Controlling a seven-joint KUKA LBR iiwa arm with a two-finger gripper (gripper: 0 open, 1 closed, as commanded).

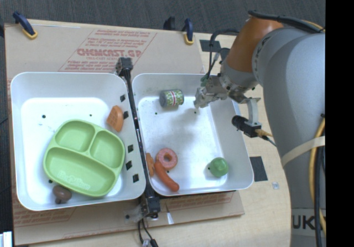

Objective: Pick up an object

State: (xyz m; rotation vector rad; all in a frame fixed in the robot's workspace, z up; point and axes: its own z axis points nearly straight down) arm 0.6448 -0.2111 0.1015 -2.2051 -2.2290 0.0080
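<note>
Cylindrical labelled can (172,98) on its side in smooth white right bin (235,146), pincer (198,103) beside it, grip state unclear

The arm (287,91) runs off the right edge, hiding the counter's (110,46) far right side. The small brown lump (62,194) beside the green tray (83,157) is too small to identify. Whether the jaws are parted is unclear.

The divided tray (84,156) lies in the left bin (22,86); can (172,98), donut (166,158) and ball (218,166) in the right bin (235,149).
</note>
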